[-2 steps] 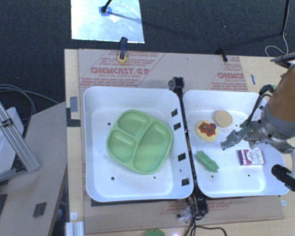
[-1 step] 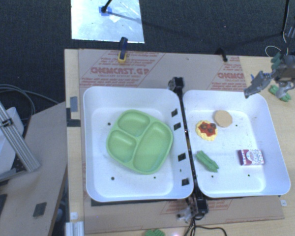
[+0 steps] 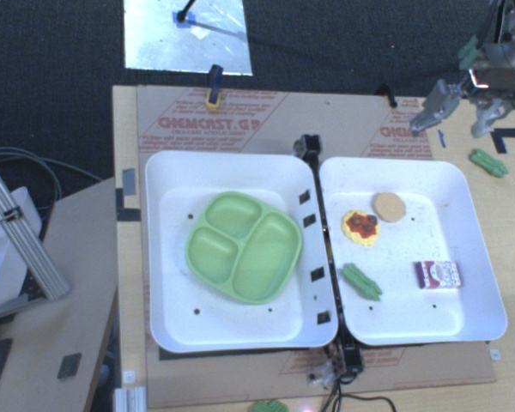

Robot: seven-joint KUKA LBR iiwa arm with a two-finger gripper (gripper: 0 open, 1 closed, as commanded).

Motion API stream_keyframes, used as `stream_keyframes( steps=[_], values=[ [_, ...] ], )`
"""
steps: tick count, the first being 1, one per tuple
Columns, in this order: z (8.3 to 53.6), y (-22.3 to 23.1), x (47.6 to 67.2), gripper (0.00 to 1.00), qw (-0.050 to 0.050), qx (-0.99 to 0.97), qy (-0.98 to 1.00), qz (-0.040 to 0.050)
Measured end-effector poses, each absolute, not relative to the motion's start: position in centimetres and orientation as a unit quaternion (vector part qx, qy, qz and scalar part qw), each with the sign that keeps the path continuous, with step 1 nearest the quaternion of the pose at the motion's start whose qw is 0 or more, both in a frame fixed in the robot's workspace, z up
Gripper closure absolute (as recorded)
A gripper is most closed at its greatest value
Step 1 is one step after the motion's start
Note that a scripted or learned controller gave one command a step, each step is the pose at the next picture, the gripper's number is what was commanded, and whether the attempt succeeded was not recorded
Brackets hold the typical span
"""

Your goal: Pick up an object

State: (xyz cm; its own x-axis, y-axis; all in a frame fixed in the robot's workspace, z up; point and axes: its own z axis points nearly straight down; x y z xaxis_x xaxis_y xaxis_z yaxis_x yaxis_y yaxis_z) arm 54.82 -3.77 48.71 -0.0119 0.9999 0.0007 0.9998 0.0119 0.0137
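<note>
My gripper [image 3: 457,117] hangs at the upper right, above the bench and beyond the back edge of the right bin [image 3: 476,230]. Its two grey fingers [image 3: 432,110] are spread apart with nothing between them. In the right bin lie a tan round cookie [image 3: 389,206], a yellow pizza slice with red topping [image 3: 361,227], a green pea pod [image 3: 361,281] and a small red and white carton [image 3: 437,275]. The left bin [image 3: 167,230] holds a green divided plate [image 3: 243,246].
Another green pea pod [image 3: 488,162] lies on the bench outside the right bin, near the gripper. A yellow and blue clamp [image 3: 214,88] stands at the back of the bench. A silver sheet [image 3: 187,24] lies on the dark floor behind.
</note>
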Motion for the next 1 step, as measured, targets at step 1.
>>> stream_keyframes(
  steps=[1],
  values=[
    [48.11,1.32,55.01,0.00,0.001,0.704,0.711,0.0017]
  ],
)
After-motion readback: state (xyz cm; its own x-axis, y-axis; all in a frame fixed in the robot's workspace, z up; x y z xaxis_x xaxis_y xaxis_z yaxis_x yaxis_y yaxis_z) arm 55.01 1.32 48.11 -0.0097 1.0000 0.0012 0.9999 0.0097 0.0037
